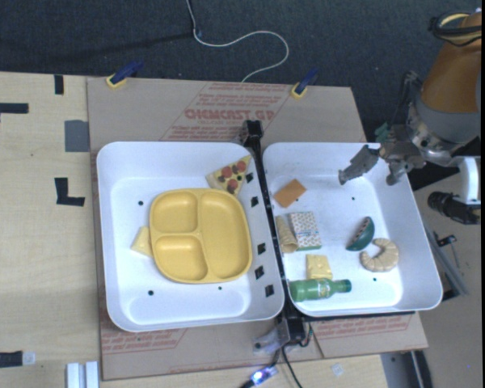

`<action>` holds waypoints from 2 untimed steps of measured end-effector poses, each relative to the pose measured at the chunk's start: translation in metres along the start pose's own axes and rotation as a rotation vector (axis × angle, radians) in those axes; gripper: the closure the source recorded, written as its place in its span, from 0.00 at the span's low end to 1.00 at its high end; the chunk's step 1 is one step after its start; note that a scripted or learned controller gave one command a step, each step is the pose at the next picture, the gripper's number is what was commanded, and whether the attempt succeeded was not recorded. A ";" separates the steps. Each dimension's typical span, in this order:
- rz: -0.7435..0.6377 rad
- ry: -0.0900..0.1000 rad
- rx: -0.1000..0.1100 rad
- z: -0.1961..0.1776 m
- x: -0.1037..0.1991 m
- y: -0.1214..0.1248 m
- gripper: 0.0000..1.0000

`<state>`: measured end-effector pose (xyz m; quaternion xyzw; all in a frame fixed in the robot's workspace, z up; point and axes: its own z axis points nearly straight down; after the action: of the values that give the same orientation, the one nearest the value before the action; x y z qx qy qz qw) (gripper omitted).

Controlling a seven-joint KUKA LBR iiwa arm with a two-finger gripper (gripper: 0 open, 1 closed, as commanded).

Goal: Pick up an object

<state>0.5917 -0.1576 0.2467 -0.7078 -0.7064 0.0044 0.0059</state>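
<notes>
My gripper (376, 170) hangs above the far right part of the right bin (412, 297), open, its two dark fingers spread with nothing between them. Below it in that bin lie an orange wedge (289, 192), a patterned packet (305, 229) next to a tan piece (285, 234), a yellow block (318, 266), a green bottle (322, 288) on its side, a green watermelon slice (360, 234) and a pale croissant-shaped piece (380, 255). The orange wedge is the nearest to the fingers, down and to the left.
The left bin (117, 297) holds a yellow divided plate (200, 234), a pizza slice (230, 175) at its far right corner and a yellow wedge (141, 239) tucked by the plate's left side. A raised divider (263, 217) runs between the bins.
</notes>
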 end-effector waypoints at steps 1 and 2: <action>-0.003 -0.002 -0.013 -0.008 0.000 0.002 0.00; -0.004 -0.003 -0.010 0.037 0.004 0.008 0.00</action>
<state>0.5992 -0.1534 0.2094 -0.7063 -0.7079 0.0018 0.0013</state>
